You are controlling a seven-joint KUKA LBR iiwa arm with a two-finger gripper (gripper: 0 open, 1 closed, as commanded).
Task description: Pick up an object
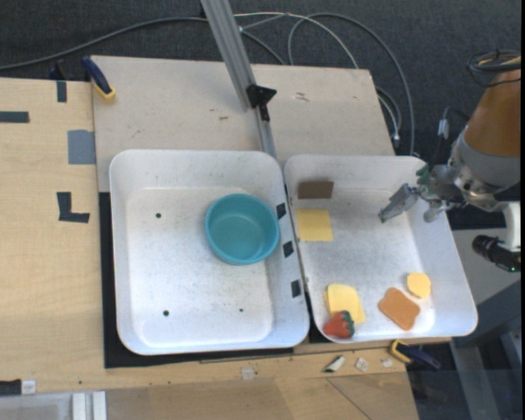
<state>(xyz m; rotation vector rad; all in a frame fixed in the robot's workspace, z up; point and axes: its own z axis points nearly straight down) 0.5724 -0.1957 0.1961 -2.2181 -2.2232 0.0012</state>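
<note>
My gripper hangs over the right bin's far right side, fingers spread open with nothing between them. The right bin holds a brown block and a pale yellow square near its left wall. Along its front lie a yellow piece with a red strawberry-like item, an orange slab and a small yellow round piece. All of these lie apart from the gripper.
The left bin carries a teal bowl near its right wall. A grey pole slants down to the gap between the bins. Cables trail behind the bench.
</note>
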